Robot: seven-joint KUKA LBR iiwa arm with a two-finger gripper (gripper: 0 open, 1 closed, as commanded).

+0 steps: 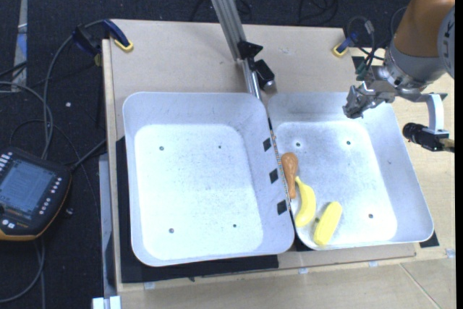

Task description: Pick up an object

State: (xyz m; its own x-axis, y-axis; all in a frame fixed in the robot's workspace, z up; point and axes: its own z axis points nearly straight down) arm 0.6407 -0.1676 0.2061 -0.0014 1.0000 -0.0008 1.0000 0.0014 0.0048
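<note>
Honestly, progress: nothing lifted yet; approach, grasp and raise all remain, by my reading.
My gripper (354,108): above the right bin's (405,177) far edge, well apart from the objects; whether my hand is released or clenched, I cannot tell.
Targets: banana (305,204), yellow block (327,222) and orange-brown piece (290,168), clustered at the near left of that bin.
Around: left bin (145,127); divider wall hugs the banana, crowding a grasp.

Matt white plastic bins (195,112) speckled grey sit on a smooth pale wooden bench (181,58).
</note>
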